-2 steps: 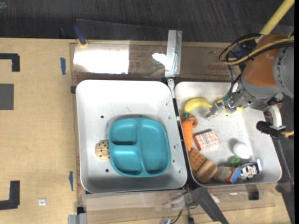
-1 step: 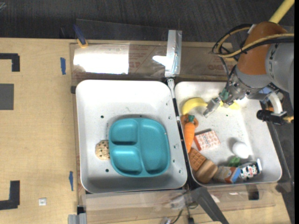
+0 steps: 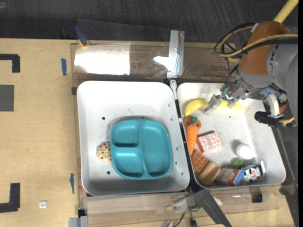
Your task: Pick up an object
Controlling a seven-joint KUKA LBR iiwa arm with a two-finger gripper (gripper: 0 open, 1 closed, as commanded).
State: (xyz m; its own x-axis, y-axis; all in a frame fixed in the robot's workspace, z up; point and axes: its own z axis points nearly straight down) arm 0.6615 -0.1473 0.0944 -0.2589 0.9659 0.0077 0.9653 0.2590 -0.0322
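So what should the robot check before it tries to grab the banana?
1. Banana in reach: ok. It lies at the top left of the right bin, close to the gripper.
2. Gripper lined up: ok. Its tip sits at the banana's right end.
3. Fingers ready to close: cannot tell, they are too small and blurry.
4. Nothing held already: cannot tell from this view.
5. Room around the banana: not ok. The carrot lies just below it, and the bin wall is on its left.
6. Other toys out of the way: ok. The white egg and red box lie farther down the bin.
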